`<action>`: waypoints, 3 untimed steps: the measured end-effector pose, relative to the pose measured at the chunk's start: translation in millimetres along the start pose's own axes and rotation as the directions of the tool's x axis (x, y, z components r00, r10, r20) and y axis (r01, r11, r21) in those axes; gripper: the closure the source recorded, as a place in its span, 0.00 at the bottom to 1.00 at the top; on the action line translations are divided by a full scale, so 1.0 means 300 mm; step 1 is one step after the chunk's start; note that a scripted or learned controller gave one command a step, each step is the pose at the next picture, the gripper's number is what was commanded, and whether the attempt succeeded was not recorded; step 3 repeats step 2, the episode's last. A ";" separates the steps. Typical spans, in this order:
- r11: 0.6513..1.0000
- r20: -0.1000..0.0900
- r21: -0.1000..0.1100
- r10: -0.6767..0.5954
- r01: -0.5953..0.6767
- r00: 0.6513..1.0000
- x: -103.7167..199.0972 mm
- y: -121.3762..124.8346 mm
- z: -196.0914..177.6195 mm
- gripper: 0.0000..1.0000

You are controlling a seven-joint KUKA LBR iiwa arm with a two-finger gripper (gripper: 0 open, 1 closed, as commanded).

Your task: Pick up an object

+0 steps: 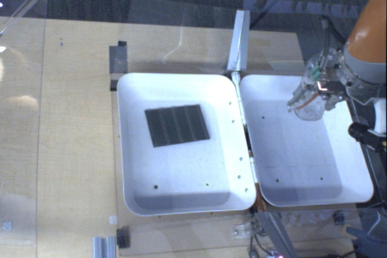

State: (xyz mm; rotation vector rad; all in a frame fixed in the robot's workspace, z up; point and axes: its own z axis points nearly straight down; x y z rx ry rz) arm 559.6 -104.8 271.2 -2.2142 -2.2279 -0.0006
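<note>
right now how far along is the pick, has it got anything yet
Done: the grey arm with the orange band has reached over the right white bin, its hand near the far edge. In hand: a clear, glassy object sits at the hand, but whether it is gripped can't be told. Left: a confirmed lift. The dark ribbed rectangular pad lies untouched in the left white bin.

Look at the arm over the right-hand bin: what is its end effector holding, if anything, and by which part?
Cannot be told: the end effector hangs over the right bin, too blurred to judge.
</note>
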 end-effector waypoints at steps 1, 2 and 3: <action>0.991 0.002 -0.004 -0.134 0.134 0.991 -0.135 0.217 0.060 0.00; 0.981 0.003 -0.004 -0.196 0.196 0.981 -0.244 0.366 0.192 0.00; 0.981 0.003 -0.004 -0.196 0.196 0.981 -0.244 0.366 0.192 0.00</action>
